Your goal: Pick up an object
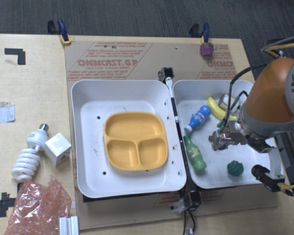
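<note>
The right bin [206, 180] holds a green bottle [194, 154] along its left side, a blue and white bottle [198, 118] above it, a yellow banana [215, 108] near the back and a dark green round object [235, 168] toward the front. My gripper [219, 140] hangs over the middle of this bin, between the blue bottle and the green round object. Nothing shows between its fingers. The orange band of the arm [272, 99] hides the bin's right part.
The left bin [85, 131] carries a yellow divided tray [135, 141]. On the bench to the left lie a spiral light bulb [30, 153], a small white box [58, 148] and a crumpled pink bag [36, 207]. A purple object [207, 49] sits behind the right bin.
</note>
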### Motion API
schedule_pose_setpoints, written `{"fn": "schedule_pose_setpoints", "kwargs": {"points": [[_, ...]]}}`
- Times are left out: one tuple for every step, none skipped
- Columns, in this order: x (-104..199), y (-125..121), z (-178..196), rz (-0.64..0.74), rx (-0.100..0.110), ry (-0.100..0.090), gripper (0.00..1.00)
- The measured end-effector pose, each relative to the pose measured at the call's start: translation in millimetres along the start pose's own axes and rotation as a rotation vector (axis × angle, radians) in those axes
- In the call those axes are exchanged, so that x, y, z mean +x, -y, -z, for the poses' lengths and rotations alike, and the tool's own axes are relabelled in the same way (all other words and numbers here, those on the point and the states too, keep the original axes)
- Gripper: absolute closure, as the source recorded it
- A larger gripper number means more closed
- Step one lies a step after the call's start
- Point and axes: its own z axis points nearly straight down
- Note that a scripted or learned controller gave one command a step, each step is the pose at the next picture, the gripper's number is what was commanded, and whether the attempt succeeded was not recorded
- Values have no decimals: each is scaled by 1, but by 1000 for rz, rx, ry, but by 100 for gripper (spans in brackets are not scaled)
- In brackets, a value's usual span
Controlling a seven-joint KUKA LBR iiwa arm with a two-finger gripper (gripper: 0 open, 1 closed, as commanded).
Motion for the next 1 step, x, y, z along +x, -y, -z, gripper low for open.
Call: {"fn": "schedule_pose_setpoints", "kwargs": {"points": [[0,0,0,0,0,0,0]]}}
